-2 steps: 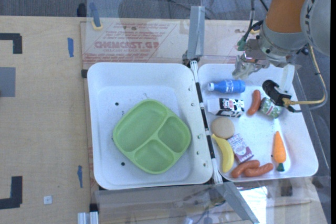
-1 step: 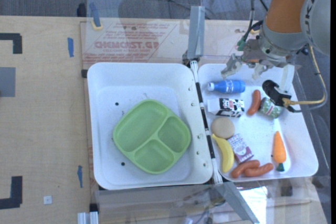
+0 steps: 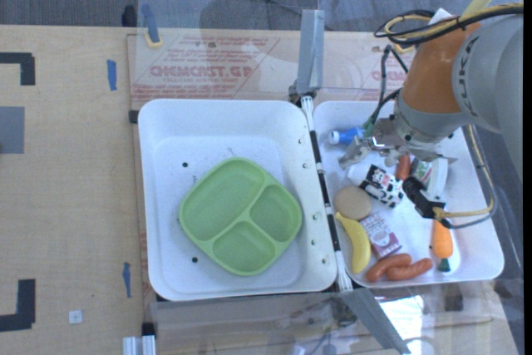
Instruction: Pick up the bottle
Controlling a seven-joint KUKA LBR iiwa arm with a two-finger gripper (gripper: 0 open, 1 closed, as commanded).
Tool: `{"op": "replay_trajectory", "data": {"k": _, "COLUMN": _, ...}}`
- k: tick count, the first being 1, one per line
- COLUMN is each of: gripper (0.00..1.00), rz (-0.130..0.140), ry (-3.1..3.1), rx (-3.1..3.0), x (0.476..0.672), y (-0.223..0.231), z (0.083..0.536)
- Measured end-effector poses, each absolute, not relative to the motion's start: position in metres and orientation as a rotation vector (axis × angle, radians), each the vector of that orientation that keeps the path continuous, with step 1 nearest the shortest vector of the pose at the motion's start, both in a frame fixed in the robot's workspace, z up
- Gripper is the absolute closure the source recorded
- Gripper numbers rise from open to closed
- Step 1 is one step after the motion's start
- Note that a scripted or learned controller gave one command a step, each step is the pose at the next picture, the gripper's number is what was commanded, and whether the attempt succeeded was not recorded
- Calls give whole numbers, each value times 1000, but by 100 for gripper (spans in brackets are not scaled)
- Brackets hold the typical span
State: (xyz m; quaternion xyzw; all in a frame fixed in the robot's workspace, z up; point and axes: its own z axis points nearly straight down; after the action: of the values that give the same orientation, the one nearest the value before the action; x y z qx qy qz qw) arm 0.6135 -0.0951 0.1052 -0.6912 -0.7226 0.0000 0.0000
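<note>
- The gripper (image 3: 371, 147) hangs low in the right bin (image 3: 486, 258); whether its jaws are open or holding anything cannot be told.
- The bottle (image 3: 347, 135), blue-capped, lies just left of the jaws, close to the bin's far wall.
- Nearer the camera crowd a banana (image 3: 357, 242), sausages (image 3: 399, 268) and a carrot (image 3: 441, 239).
- Farther left, the left bin (image 3: 158, 137) holds a smooth green divided plate (image 3: 240, 216).

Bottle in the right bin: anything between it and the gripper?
Nothing visible. The bottle lies at the right bin's upper-left, with the gripper just beside it on bare bin floor. The cow toy, banana and sausages lie lower down, off that path.
</note>
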Motion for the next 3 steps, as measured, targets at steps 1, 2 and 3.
{"op": "replay_trajectory", "data": {"k": 1, "gripper": 0, "rz": 39, "ry": -2194, "rx": -2200, "x": 659, "y": -104, "z": 84}}
{"op": "replay_trajectory", "data": {"k": 2, "gripper": 100, "rz": 48, "ry": -2197, "rx": -2205, "x": 659, "y": -109, "z": 94}}
{"op": "replay_trajectory", "data": {"k": 3, "gripper": 100, "rz": -2, "ry": -1888, "rx": -2514, "x": 667, "y": -45, "z": 185}}
